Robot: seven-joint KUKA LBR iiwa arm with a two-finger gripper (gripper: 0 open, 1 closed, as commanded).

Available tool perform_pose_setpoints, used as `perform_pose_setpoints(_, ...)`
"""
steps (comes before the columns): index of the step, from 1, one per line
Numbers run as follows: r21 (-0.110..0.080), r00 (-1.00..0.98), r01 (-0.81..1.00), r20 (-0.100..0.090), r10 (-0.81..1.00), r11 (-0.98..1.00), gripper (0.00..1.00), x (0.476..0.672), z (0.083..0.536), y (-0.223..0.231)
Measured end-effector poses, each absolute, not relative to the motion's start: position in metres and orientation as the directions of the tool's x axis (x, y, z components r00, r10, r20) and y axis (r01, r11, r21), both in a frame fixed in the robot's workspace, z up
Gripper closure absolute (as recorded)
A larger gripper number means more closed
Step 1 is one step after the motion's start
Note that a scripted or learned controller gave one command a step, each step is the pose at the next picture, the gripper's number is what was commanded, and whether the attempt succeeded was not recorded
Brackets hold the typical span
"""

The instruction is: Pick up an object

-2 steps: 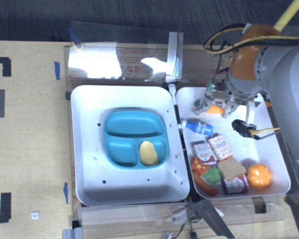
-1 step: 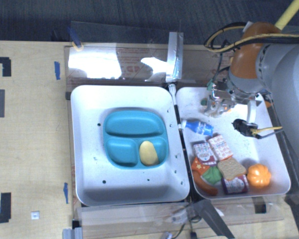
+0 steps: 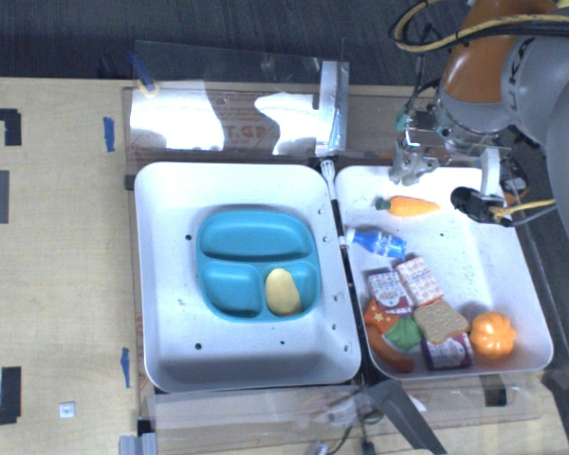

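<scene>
Approach step, by the look of it; nothing lifted yet. Poised at the far edge of the right bin [image 3: 536, 349], low over its white floor: the gripper [image 3: 410, 171], reaching in from the right under the grey arm with the orange band. Released or clenched: impossible to tell from this angle, so no claim of any grasp.

Lying just in front of it, near but seemingly not touched: a toy carrot [image 3: 413, 206], crosswise, green end to the left. Probably the nearest candidate (only a judgement, with no particular object named in the task).

Further forward in the same bin, packed close together: a blue packet [image 3: 379, 245], two small red-and-white packets [image 3: 403, 284], a toast slice [image 3: 441, 320], a small orange pumpkin [image 3: 493, 335]. In the left bin [image 3: 161, 197], well apart from the gripper: a teal divided tray [image 3: 256, 235] with a yellow potato-like piece [image 3: 283, 292] in its lower right compartment.

For the next move: come slightly forward to centre over the carrot, turn across its narrow width, descend almost to the bin floor, then close. Worth watching: the round carrot rolling aside, and the far wall of the bin so close.
</scene>
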State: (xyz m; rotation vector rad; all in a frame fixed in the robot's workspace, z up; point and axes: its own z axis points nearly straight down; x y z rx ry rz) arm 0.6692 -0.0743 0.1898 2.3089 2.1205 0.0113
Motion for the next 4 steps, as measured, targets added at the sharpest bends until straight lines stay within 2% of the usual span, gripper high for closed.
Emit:
perform_pose_setpoints(1, 0.001, 0.086, 0.996, 0.000, 0.996, -0.086, 0.00, 0.667, 0.185, -0.075)
perform_pose_setpoints(2, -0.005, 0.085, 0.996, -0.001, 0.996, -0.085, 0.00, 0.645, 0.128, -0.128)
perform_pose_setpoints(3, 0.002, -0.082, 0.997, 0.000, 0.997, 0.082, 0.00, 0.648, 0.086, -0.102)
perform_pose_setpoints(4, 0.004, -0.079, 0.997, -0.001, 0.997, 0.079, 1.00, 0.649, 0.098, -0.103)
